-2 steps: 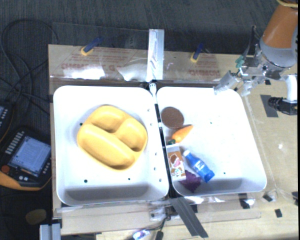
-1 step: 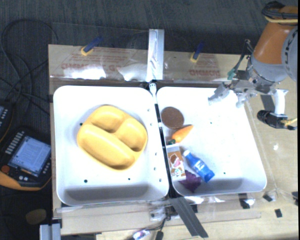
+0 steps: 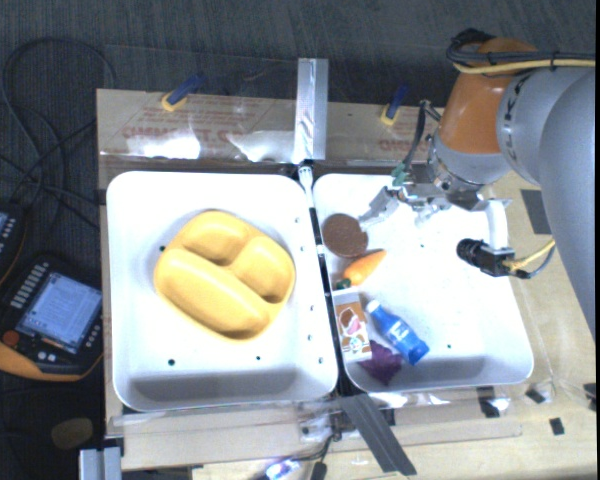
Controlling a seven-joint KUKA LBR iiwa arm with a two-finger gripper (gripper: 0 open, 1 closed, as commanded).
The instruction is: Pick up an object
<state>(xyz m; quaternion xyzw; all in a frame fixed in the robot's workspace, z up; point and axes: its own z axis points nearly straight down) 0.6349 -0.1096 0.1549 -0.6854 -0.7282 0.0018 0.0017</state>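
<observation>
The grey arm (image 3: 555, 118) reaches in from the right, its orange band (image 3: 475, 118) above the wrist, the pincer (image 3: 405, 193) pointing down and leftward.

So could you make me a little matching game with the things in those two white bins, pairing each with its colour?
Things:
1. big bun-shaped lump
2. carrot
3. bottle
4. round disc

Colours:
A. blue
B. brown
C. yellow
D. orange

Pairs: 1-C, 2-D, 3-A, 4-B. The lump lies in the left bin; the other three lie in the right bin.
</observation>
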